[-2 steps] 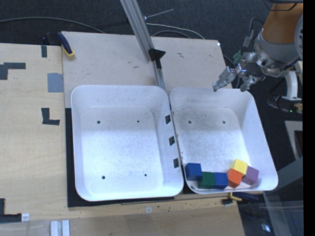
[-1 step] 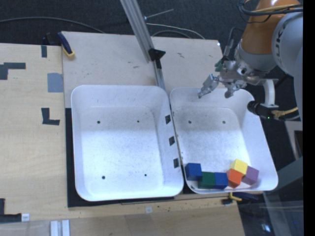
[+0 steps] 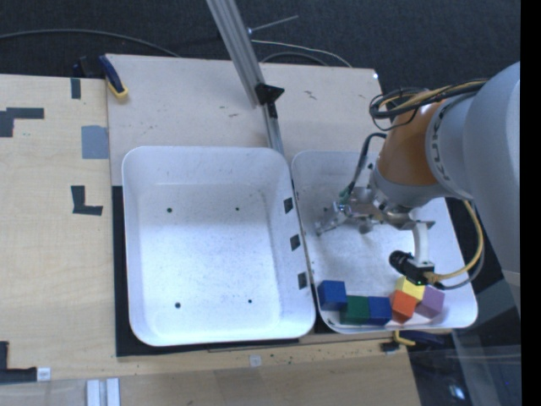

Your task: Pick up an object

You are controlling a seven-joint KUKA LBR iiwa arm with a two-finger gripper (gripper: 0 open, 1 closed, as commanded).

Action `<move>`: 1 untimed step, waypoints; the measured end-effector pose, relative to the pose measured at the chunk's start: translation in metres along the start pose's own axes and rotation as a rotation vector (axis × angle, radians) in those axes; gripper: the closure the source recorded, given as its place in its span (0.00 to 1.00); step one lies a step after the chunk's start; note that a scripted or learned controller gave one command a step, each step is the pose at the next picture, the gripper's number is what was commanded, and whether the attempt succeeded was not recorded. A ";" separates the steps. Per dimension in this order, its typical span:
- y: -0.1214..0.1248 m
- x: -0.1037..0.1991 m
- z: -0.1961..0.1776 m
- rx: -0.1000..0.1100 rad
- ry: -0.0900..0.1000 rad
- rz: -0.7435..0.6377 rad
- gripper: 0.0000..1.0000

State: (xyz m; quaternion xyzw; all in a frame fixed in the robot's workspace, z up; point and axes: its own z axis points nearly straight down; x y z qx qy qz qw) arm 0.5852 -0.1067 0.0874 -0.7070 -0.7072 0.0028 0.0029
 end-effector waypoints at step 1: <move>0.038 -0.065 -0.027 -0.011 -0.004 0.003 0.00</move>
